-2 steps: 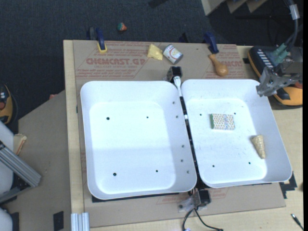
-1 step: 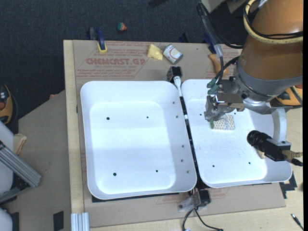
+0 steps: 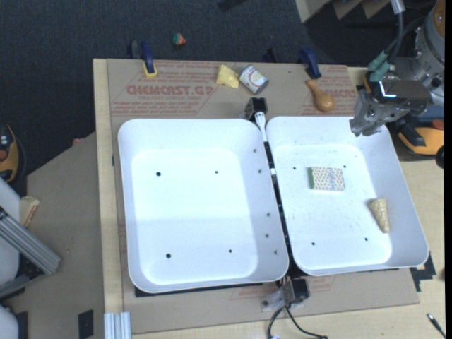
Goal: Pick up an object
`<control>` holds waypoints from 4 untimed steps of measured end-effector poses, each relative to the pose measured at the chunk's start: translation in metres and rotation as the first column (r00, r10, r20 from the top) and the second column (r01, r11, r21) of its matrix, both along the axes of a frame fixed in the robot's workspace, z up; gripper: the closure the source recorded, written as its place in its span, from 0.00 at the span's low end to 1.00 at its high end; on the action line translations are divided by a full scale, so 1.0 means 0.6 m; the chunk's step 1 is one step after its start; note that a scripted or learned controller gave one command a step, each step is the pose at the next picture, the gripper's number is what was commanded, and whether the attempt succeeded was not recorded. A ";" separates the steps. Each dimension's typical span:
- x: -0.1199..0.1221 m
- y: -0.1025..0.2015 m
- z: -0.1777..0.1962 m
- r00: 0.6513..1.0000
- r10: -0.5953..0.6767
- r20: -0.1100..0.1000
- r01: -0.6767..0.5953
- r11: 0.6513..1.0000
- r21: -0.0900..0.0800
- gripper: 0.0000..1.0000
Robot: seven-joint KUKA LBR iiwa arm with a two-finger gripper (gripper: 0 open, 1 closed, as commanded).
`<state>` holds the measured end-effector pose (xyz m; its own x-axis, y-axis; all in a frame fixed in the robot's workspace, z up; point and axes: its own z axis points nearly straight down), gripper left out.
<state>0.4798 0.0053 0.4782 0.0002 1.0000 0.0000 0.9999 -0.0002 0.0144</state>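
Two bins: left bin and right bin side by side on the bench, meeting along a dark seam down the middle.
Left bin contents: bare white floor, a few small dark dots only.
Right bin contents: patterned flat block near the centre, lying flat; pale cone-shaped piece toward the bin's right wall, on its side, well apart from the block.
Outside the bins: along the bench's far edge a yellow chunk, a small white box just beside it, and a brown pear-shaped toy further right. None of these are in reach of a bin pick, by my reading.
Gripper: gripper sits over the far right corner of the right bin, at or just above the rim. Nothing visible between the fingers. Opening width: cannot tell, the fingers are too dark and small against the wrist hardware.
Step in hand: approach, as I judge it; no object contacted, nothing lifted.
Next move calls for: travel inward from the far corner toward the bin's centre or right wall, then descent over one target. The block is the nearer and flatter candidate; the cone may roll if caught off-axis.
Risk: clipping the bin rim on the way in.
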 end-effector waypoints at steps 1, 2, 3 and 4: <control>-0.003 0.078 -0.223 1.000 0.004 -0.027 -0.004 1.000 0.000 1.00; 0.008 0.158 -0.014 1.000 0.007 0.001 -0.007 1.000 0.004 1.00; 0.051 0.266 -0.154 1.000 0.006 -0.023 -0.006 1.000 -0.001 1.00; -0.003 0.337 -0.127 1.000 0.005 -0.013 -0.005 1.000 0.001 1.00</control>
<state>0.4780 0.2074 0.4019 -0.0044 1.0000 0.0015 1.0000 0.0044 0.0010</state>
